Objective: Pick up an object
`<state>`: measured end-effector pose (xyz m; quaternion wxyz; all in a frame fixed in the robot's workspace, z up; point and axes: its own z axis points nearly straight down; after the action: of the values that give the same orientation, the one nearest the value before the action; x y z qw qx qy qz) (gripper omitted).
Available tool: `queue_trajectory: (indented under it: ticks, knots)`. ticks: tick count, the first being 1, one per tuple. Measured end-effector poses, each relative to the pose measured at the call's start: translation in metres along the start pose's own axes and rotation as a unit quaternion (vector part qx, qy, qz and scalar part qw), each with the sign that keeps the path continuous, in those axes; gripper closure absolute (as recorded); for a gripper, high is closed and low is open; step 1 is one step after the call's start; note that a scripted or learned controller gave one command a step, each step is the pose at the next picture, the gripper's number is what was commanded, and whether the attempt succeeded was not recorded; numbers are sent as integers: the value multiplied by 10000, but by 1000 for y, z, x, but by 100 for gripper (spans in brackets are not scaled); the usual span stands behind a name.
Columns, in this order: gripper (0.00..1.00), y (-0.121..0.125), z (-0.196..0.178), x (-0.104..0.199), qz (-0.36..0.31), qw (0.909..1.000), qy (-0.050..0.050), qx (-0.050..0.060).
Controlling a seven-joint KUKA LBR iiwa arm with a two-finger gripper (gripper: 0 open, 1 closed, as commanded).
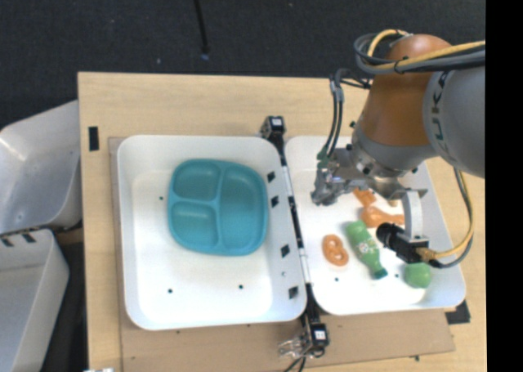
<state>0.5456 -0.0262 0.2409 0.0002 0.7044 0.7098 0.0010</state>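
At the near edge of the right bin: the white right bin (359, 301) holds a small cluster of toys toward its front and middle.
Nearest object: a green ball-like piece (417, 275) sits near the front right corner.
Beside it: a green bottle-shaped toy (364, 248) lies flat, its long axis running from upper left to lower right.
Left of that: an orange ring-shaped toy (334, 249) lies just beside the bottle, close to the divider between the bins.
Behind them: an orange piece (374, 215) is partly covered by the arm's hardware.
Gripper: the gripper (327, 189) hangs over the back half of the right bin, farther from me than the toys; I cannot tell how its jaws stand.
Key relation: the toys lie toward the near side and slightly right of the gripper, the orange ring closest below it.
Far left: the left bin (135, 289) carries a teal divided plate (218, 205), well apart from the gripper.
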Motion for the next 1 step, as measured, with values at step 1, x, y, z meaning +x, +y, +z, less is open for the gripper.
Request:
queue_trajectory:
  ticks: [1]
  knots:
    - [100, 4, -10, 54, 0, 10000, 1, 2]
